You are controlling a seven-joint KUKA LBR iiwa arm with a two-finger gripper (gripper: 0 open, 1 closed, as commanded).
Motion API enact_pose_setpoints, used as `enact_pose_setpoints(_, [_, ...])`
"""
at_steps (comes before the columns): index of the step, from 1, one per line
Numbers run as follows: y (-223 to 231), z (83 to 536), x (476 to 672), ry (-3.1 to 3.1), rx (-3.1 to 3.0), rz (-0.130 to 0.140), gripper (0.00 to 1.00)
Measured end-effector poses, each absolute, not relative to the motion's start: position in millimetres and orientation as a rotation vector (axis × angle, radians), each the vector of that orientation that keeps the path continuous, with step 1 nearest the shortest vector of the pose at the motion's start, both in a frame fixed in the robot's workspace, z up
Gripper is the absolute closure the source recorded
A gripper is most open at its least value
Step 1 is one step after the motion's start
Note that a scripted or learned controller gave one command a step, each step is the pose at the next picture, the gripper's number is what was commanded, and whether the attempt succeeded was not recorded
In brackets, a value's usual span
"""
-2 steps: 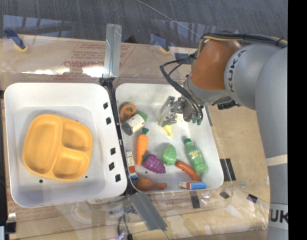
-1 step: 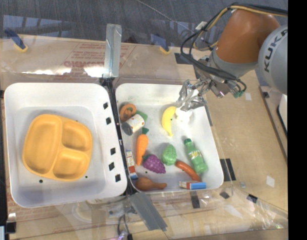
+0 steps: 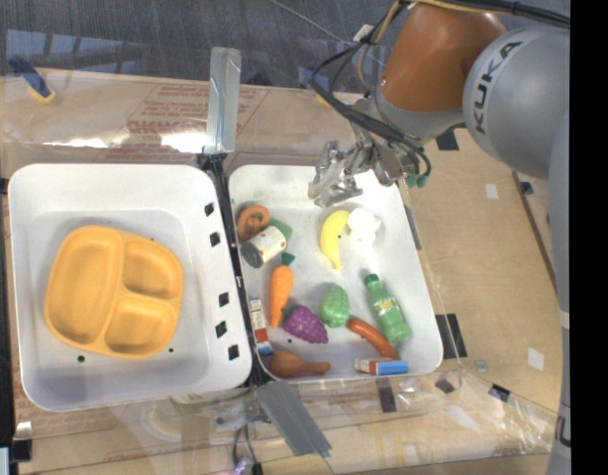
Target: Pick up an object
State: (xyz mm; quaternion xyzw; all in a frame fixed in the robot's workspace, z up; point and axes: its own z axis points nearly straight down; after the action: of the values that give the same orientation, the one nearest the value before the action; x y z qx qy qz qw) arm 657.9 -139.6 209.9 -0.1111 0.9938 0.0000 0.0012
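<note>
My gripper (image 3: pixel 335 188) hangs over the back edge of the right bin (image 3: pixel 420 265), just above and behind a yellow banana (image 3: pixel 333 238) and a white toy (image 3: pixel 364 226). Its metal fingers look spread, with nothing between them. The bin also holds a brown pretzel (image 3: pixel 253 220), a small can (image 3: pixel 268 245), a carrot (image 3: pixel 280 293), purple grapes (image 3: pixel 306 325), a green vegetable (image 3: pixel 335 305), a green bottle (image 3: pixel 386 310), a red pepper (image 3: pixel 369 336) and a drumstick (image 3: pixel 296 366).
The left bin (image 3: pixel 27 226) holds a yellow divided plate (image 3: pixel 114 290). A small flat box (image 3: pixel 381 367) lies at the right bin's front edge, and a narrow packet (image 3: pixel 256 323) lies along the divider. The arm's orange band (image 3: pixel 433 57) looms over the back right corner.
</note>
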Motion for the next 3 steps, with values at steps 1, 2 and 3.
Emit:
enact_pose_setpoints(1, [-212, 201, 656.1, 3.093, -0.530, -0.004, 1.00])
enact_pose_setpoints(2, [-176, 271, 658.4, 3.133, -0.089, -0.004, 1.00])
enact_pose_setpoints(3, [-97, 183, 656.9, 3.100, -0.523, 0.003, 1.00])
